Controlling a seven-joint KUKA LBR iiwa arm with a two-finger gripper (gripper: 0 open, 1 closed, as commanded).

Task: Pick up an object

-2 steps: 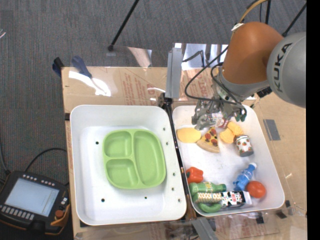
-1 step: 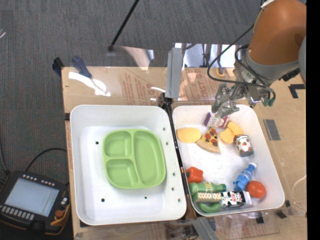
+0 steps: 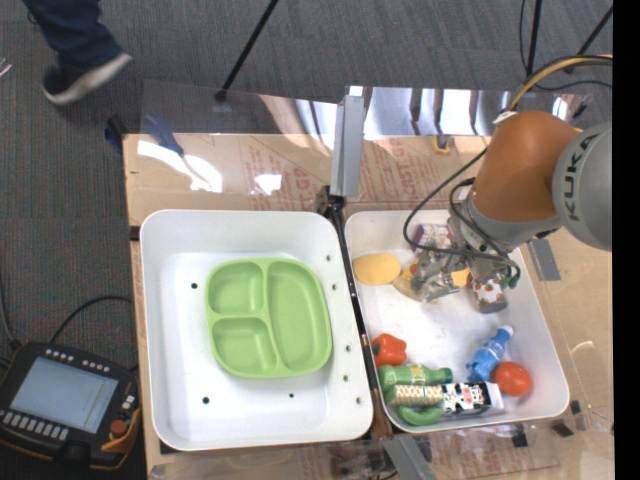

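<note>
Gripper (image 3: 437, 276) hangs low in the right bin (image 3: 545, 313), its grasp impossible to judge, just beside a yellow lemon (image 3: 377, 268) lying crosswise. Toys crowd the near wall: orange pepper (image 3: 390, 348), blue bottle (image 3: 490, 353), red ball (image 3: 512, 378). Left bin (image 3: 160, 268) holds a green divided plate (image 3: 268, 318).

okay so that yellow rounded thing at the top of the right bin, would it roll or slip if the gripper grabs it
Probably. The yellow object looks smooth and egg-shaped, so two fingers could squeeze it out sideways. It lies near the right bin wall, so a nudge would likely roll it against that. It looks light, though I cannot confirm that.
</note>
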